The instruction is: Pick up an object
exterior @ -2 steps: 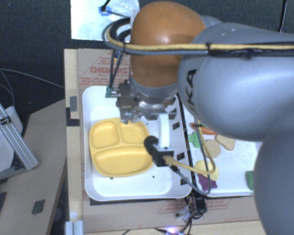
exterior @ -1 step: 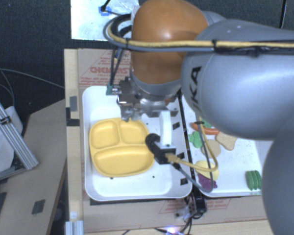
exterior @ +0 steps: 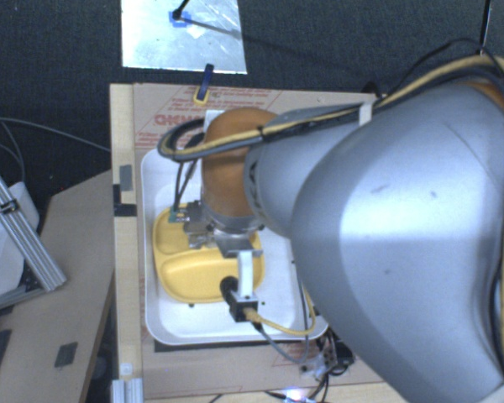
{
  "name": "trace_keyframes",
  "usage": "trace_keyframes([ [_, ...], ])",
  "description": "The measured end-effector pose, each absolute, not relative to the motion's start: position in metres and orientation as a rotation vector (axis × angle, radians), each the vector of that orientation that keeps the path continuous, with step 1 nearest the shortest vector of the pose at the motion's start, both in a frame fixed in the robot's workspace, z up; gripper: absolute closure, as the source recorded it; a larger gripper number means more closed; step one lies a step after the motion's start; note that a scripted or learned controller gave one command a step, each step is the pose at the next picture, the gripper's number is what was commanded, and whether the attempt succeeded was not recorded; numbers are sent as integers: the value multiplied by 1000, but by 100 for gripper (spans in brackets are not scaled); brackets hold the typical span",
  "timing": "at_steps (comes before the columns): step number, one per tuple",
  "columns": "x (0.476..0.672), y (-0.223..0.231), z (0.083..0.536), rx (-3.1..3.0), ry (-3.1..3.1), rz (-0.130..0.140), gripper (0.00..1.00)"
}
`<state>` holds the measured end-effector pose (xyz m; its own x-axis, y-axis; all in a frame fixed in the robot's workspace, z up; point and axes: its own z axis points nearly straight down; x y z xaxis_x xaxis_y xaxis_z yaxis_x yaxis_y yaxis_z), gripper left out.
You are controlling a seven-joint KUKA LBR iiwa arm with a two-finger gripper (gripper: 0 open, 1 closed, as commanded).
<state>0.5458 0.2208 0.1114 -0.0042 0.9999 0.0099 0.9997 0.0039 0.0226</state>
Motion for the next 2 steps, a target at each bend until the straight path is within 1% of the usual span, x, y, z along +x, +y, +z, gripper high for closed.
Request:
trace_keyframes([
  [1, 486, 236, 86, 2216, 2226, 7, 100],
  [2, 487, 235, 87, 2223, 2222, 8, 100],
])
